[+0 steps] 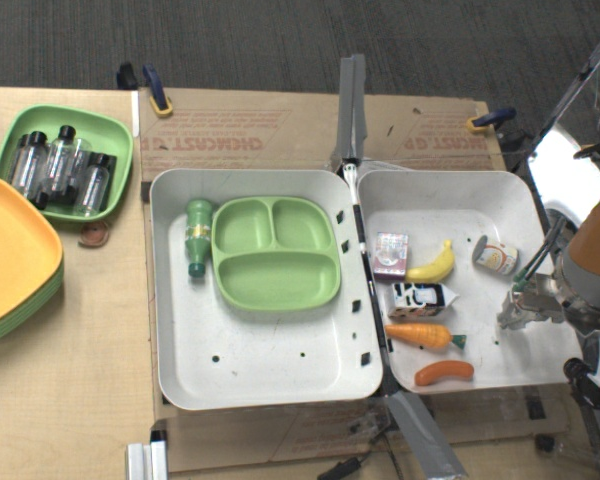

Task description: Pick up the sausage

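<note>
Camera view: right bin (pixel 540 363) is used as landmark.
Sausage (pixel 445 372): laid at its near edge.
Gripper (pixel 521 308): seen above its right side.
Fingers: cannot be told.

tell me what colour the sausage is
Orange-red, plain; the sausage shows clearly in the camera view, near the right bin's front edge.

Two white bins (pixel 180 368), one green tray (pixel 276 252), one bottle (pixel 198 236), one sausage (pixel 444 372), one carrot (pixel 420 336), one banana (pixel 432 264).
</note>
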`<state>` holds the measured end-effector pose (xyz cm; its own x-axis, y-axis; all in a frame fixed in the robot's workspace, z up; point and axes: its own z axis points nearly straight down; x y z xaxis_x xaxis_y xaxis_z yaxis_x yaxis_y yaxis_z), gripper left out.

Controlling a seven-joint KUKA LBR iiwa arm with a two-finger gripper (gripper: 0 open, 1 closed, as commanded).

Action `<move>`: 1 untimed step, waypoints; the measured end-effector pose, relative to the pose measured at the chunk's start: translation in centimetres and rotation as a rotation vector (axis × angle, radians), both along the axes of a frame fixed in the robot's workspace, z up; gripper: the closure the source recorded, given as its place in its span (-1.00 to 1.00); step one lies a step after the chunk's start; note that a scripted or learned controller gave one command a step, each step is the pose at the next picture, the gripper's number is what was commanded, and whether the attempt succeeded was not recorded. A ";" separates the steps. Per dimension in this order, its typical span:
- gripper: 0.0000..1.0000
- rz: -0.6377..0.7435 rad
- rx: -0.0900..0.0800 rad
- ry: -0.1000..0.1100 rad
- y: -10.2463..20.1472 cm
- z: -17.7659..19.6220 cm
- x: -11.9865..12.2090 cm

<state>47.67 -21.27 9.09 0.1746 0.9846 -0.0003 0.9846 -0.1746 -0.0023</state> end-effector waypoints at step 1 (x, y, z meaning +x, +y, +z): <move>1.00 -0.360 0.000 0.004 5.4 -0.1 0.0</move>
